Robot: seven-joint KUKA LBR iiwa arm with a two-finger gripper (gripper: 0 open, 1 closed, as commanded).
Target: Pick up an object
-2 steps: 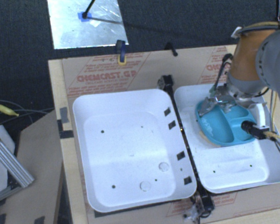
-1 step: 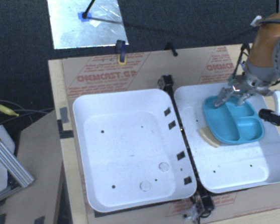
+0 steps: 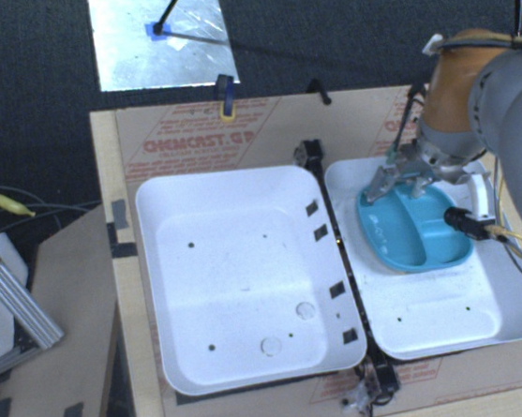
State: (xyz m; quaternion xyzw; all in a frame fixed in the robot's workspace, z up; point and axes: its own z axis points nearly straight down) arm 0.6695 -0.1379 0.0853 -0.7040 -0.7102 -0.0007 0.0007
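A blue divided dish (image 3: 415, 236) lies in the far half of the right bin (image 3: 445, 322). My gripper (image 3: 393, 192) is low over the dish's far-left rim, under the grey wrist and orange band (image 3: 449, 85). Its two fingers are spread apart, one reaching towards the dish's left edge (image 3: 373, 194) and the other over its far rim. The gripper is open and I see nothing held between the fingers. A black cable end (image 3: 463, 221) hangs over the dish's right side.
The left bin (image 3: 232, 206) holds two small pale discs (image 3: 305, 311) near its front. Black clips (image 3: 337, 290) line the wall between the bins. A foil sheet (image 3: 164, 35) lies beyond the bench, and an aluminium frame (image 3: 7, 291) stands at the left.
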